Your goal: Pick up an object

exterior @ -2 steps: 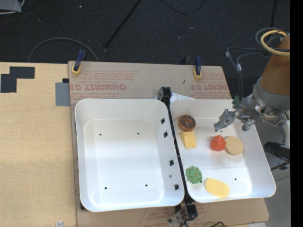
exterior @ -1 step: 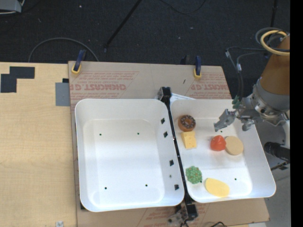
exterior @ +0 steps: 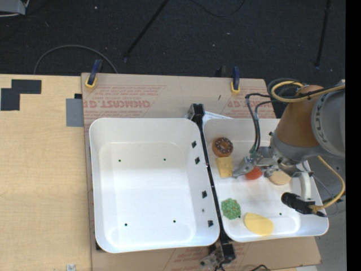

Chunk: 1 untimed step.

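Down low in the right bin [exterior: 316, 227], claw [exterior: 252, 168] pressed over a small red object [exterior: 254, 174] (whether clamped on it or merely above, impossible to tell). Just beside, to the right, a tan rounded piece [exterior: 278, 178]. Near the divider, a chocolate donut [exterior: 222, 147] above a pale yellow block [exterior: 225, 166]. Toward the front, green broccoli [exterior: 230, 208] and a yellow lemon-like piece [exterior: 258, 223].
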Tool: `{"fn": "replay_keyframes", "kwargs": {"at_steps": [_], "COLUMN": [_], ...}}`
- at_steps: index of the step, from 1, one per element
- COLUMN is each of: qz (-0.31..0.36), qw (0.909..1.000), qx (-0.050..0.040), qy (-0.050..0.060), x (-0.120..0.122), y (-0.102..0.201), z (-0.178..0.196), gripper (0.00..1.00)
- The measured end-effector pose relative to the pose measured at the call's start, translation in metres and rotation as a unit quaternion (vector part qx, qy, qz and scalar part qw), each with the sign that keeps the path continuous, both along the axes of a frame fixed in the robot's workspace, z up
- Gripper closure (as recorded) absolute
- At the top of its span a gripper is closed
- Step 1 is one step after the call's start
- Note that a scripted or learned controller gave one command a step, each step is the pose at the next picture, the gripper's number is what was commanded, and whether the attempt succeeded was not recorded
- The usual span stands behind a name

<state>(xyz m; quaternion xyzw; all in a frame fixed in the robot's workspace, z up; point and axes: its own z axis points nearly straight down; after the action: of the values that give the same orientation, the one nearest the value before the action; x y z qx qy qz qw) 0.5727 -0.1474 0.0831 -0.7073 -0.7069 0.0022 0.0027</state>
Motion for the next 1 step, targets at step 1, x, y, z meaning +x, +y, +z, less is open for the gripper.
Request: {"fn": "replay_keyframes", "kwargs": {"at_steps": [1], "qz": [-0.001], "qw": [1.0], "qx": [-0.0002], "qy": [-0.003], "x": [0.0015], "y": [-0.0008], "z": [0.0139], "gripper": [1.0]}}
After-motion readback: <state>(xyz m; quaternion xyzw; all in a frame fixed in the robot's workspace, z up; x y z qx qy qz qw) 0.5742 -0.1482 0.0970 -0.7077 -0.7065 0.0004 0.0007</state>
